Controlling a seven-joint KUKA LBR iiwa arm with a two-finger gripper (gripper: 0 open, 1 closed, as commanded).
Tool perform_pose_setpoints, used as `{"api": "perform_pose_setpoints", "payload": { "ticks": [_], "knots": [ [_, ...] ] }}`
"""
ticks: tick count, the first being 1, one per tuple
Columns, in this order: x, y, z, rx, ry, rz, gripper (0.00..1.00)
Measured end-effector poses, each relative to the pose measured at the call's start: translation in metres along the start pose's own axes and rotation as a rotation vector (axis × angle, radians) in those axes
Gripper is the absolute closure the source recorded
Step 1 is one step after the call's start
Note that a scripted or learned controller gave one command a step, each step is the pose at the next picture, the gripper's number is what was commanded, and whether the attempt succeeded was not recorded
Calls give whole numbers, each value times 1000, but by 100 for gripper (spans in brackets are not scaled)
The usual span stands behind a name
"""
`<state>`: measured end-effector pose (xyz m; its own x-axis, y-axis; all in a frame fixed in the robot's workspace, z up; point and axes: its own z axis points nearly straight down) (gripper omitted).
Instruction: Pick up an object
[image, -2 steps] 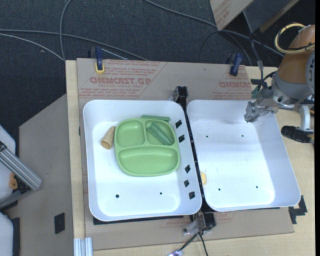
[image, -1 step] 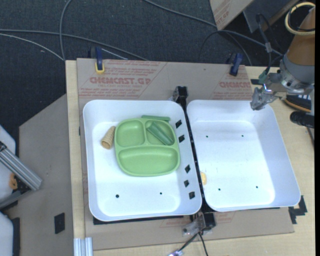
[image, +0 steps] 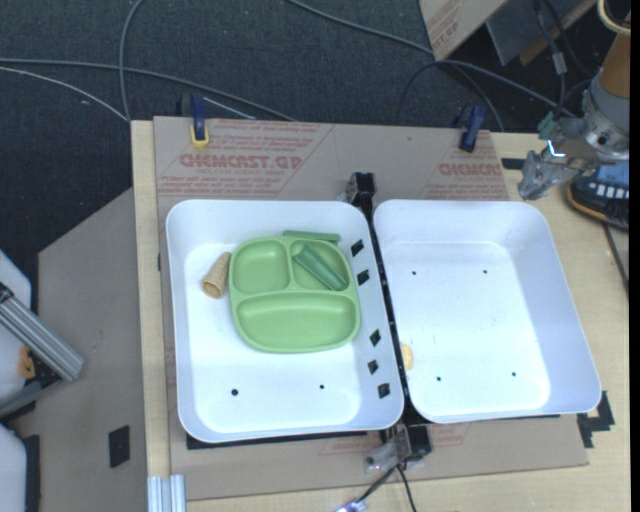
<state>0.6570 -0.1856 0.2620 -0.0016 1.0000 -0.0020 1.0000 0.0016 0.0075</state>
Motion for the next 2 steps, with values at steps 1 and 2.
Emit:
{"api": "perform_pose_setpoints", "payload": {
  "ticks": [1, 2],
  "knots": [
    [64, -6, 5, 9, 5, -5, 100],
    [119, -6, 20, 11, 5, -4, 100]
  ]
}}
